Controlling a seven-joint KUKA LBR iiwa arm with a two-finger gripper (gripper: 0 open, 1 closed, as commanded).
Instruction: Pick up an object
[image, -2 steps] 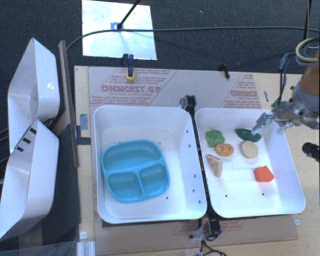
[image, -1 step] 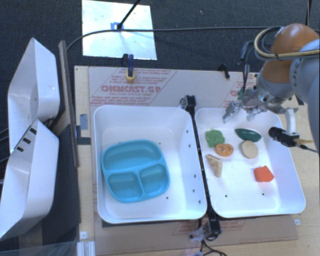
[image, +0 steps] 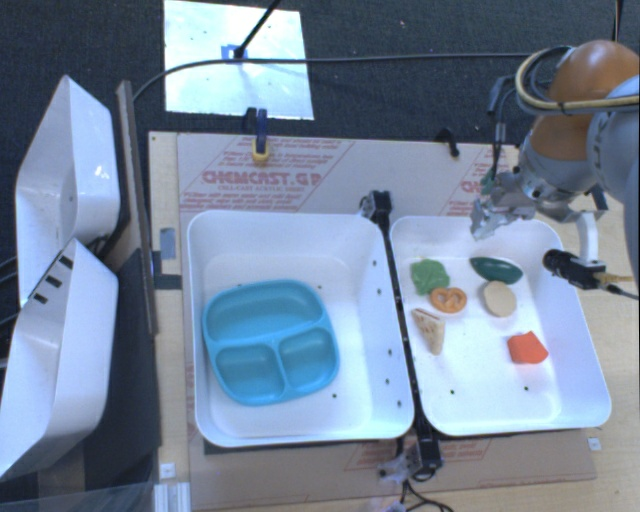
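Note:
The right bin (image: 560, 410) holds several small food toys. A dark green oval piece (image: 496, 269) lies near its far side, with a beige round piece (image: 499, 298) just in front of it. Further left are a green leafy piece (image: 430, 275), an orange pretzel (image: 449, 299) and a tan sandwich wedge (image: 430, 330). An orange-red block (image: 527, 348) rests toward the right. My gripper (image: 487, 222) hangs over the bin's far rim, above and just beyond the dark green oval, with nothing seen in it.
The left bin (image: 230, 235) holds a blue divided plate (image: 270, 340). A black divider clamp (image: 378, 207) sits between the bins at the far side. White tubs (image: 60, 300) stand at the far left of the bench.

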